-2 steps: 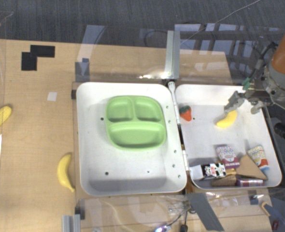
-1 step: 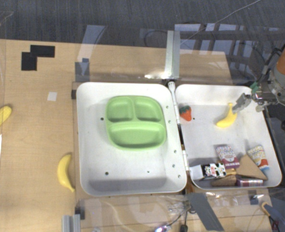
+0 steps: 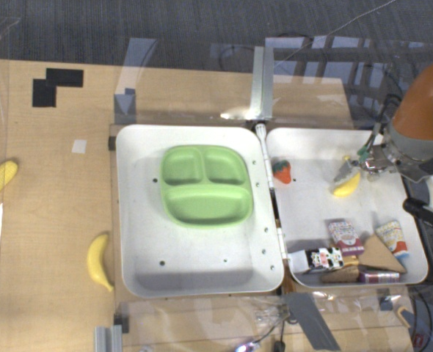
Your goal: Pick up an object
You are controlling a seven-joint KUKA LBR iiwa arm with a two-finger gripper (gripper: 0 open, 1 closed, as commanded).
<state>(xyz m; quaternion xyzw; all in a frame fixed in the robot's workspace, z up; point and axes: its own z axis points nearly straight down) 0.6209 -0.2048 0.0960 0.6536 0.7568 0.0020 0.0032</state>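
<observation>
Reaching in from the right of the camera view, the tool point(image 3: 357, 166) sits over the small yellow banana point(image 3: 346, 186) in the right bin point(image 3: 304, 210); its spread I cannot tell. A good grasp means descending squarely, straddling the fruit's middle.
</observation>
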